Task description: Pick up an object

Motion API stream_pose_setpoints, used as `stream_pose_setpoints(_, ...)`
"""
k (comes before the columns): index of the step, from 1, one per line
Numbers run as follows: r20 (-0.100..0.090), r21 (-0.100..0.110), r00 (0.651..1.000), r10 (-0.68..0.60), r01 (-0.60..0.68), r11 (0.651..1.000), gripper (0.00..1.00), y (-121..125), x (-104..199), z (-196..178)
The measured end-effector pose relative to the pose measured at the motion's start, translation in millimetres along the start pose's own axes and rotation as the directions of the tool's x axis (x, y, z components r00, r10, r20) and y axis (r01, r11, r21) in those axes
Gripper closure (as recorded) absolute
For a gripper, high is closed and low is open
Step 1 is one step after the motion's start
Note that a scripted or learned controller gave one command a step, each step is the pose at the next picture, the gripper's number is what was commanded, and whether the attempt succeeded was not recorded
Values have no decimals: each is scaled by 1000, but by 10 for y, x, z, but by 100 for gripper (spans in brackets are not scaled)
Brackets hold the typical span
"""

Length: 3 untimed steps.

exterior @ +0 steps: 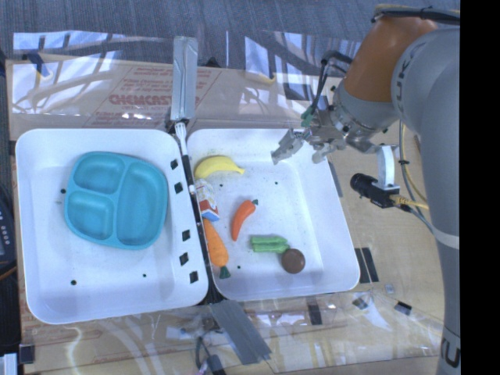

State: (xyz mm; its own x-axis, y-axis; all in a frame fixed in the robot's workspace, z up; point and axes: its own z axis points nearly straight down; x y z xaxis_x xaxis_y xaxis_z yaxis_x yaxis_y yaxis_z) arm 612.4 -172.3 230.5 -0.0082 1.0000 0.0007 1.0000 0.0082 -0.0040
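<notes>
Right, gripper (301, 148) hangs over the right bin's (332, 233) far corner w/ nothing in it; can't tell its state. Banana (217, 166), red pepper (243, 218), carrot (216, 244), green veg (269, 244), brown ball (293, 261) lie in that bin.

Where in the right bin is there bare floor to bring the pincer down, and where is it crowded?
Bare floor: the right bin's upper right, between the banana, the red pepper and the right wall, below the pincer. Crowded: the left wall, with the carton and carrot, and the lower middle, with the green piece and brown ball.
</notes>
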Motion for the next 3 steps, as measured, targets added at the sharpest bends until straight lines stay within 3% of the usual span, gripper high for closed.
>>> stream_pose_setpoints(1,0,-1,958,-287,287,958,0,-501,-25,-184)
stream_pose_setpoints(2,-1,3,941,-338,338,941,0,-83,94,554)
stream_pose_setpoints(3,1,-2,926,-378,378,926,0,-338,391,1391)
